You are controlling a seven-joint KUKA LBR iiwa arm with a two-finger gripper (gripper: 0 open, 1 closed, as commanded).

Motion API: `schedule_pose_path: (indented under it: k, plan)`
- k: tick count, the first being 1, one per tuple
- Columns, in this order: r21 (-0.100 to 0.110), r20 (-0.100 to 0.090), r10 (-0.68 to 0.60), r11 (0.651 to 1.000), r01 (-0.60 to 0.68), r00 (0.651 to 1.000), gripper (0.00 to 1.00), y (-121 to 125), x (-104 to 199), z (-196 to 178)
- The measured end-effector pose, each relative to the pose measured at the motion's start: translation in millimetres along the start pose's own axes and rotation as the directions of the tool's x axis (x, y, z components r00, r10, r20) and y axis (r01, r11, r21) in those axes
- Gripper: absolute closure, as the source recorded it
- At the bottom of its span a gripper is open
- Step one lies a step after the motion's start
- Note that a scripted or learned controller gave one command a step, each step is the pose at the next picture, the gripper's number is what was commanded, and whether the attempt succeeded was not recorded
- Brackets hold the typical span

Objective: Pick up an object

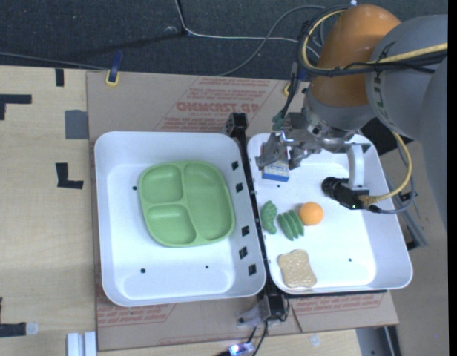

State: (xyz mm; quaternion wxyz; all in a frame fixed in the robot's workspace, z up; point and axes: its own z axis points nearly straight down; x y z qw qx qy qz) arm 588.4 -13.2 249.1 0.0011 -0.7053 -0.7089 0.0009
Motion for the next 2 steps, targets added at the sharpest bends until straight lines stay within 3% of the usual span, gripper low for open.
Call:
schedule_pose_path:
  k: [2]
  plan:
    - [0.002, 0.0, -0.001, 1.0, 0.001, 1.0, 1.0, -34.2, 107.0, 21.6]
